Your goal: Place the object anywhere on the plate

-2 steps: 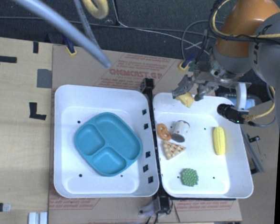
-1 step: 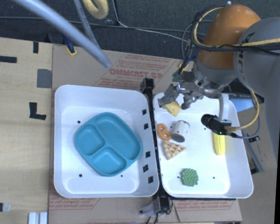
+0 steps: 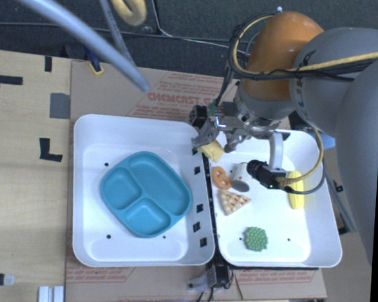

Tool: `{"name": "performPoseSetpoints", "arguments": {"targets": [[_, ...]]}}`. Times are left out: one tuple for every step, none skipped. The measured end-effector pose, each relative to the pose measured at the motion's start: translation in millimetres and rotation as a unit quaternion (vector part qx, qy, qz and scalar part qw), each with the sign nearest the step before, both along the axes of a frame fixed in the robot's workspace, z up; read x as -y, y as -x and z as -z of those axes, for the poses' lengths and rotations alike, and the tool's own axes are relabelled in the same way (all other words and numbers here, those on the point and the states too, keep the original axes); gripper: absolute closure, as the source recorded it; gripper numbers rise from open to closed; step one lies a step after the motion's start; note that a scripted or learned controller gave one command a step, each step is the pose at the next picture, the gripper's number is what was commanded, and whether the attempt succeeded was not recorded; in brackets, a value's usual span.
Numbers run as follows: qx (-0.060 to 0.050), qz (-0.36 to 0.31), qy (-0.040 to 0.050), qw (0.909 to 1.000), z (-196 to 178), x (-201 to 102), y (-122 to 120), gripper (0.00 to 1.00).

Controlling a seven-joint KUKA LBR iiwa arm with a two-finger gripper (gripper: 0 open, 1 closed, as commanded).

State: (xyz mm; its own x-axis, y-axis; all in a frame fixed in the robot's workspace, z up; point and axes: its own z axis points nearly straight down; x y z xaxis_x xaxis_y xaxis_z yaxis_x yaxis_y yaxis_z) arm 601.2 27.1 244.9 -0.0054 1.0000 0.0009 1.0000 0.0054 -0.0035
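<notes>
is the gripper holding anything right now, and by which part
It cannot be told: a small pale yellow piece sits at the gripper, but no grip on it shows.

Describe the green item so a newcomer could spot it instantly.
Find the right-hand white bin, the one without the blue divided plate. Toward its near edge lies a small, round, bumpy green object, apart from the waffle wedge and pretzel above it. It is the only green thing there.

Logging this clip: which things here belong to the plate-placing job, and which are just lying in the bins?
Job:
blue plate in the left bin
gripper
yellowish piece at its tip; grip unclear

Lying about, right bin:
pretzel
waffle wedge
green ball
yellow item
</notes>
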Motion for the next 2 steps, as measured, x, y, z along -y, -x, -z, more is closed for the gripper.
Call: {"name": "performPoseSetpoints", "arguments": {"targets": [[0.0, 0.0, -0.0001, 1.0, -1.0, -43.4, 23.7, 1.0], [0.0, 0.0, 0.0001, 1.0, 2.7, -89.2, 43.7, 1.0]]}}
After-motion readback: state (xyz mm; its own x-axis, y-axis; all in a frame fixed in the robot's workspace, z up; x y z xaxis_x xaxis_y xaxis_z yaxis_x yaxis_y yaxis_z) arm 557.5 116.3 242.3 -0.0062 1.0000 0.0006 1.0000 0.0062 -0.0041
